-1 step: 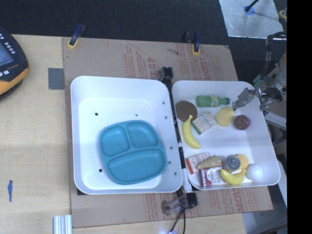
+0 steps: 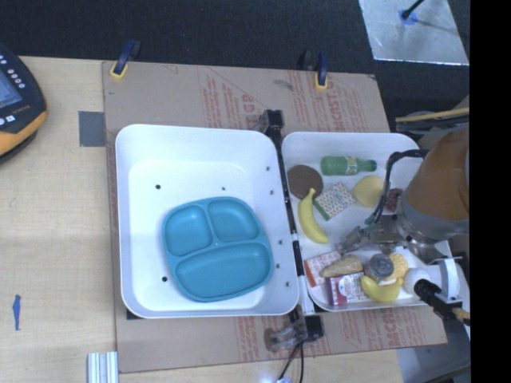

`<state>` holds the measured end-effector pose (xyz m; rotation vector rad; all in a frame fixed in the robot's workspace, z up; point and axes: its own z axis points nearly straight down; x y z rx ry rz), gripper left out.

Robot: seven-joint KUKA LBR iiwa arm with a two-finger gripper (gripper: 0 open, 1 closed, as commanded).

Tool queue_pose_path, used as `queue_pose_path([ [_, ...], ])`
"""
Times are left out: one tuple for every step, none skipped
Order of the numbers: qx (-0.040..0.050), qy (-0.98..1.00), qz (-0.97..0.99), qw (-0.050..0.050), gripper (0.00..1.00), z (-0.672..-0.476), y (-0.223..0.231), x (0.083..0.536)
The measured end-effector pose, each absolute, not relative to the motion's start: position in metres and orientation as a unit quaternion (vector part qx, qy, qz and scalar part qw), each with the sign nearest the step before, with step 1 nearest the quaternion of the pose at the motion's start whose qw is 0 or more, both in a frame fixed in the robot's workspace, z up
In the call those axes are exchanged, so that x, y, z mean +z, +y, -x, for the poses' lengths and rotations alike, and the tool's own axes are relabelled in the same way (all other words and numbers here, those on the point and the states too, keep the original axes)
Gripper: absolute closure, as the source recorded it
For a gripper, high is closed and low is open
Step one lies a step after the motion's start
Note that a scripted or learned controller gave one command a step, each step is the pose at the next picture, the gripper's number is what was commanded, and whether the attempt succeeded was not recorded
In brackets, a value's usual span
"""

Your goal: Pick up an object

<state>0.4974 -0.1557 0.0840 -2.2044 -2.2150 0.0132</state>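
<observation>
1. From my station I judge the pick as not yet done: nothing is lifted, and every object I can see lies on the floor of the right bin [image 2: 297,146].
2. The arm [image 2: 439,186] reaches in at the right edge of the frame, low over the right bin, with its gripper [image 2: 363,236] just above the clutter at the middle of that bin.
3. I cannot tell whether the gripper is spread or pressed together; the dark metal blurs into the objects beneath it, and I see nothing pinched.
4. What I judge is left: settling on one object, closing on it, and raising it clear of the bin.
5. Likeliest candidates sit right by the tool: the tan wedge [image 2: 342,266] just below it and the checked packet [image 2: 334,201] just to its upper left.
6. Count, left bin [image 2: 128,214]: one blue divided plate [image 2: 217,248], lying flat in the lower middle.
7. Count, right bin: one banana [image 2: 310,217], one green bottle [image 2: 346,165], one brown disc [image 2: 303,179], one lemon-like yellow fruit [image 2: 368,190], one red-and-white packet [image 2: 329,282].
8. At the lower right of the right bin there is a yellow lump [image 2: 381,289] with a small grey-and-yellow piece [image 2: 381,266] on top; I cannot identify either.
9. Outside the bins: two clamps [image 2: 321,71] at the top edge of the cardboard.
</observation>
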Motion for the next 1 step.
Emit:
queue_pose_path([
  [0.0014, -0.71, 0.704, 0.004, 0.0, -0.4742, -0.0946, 0.0911],
])
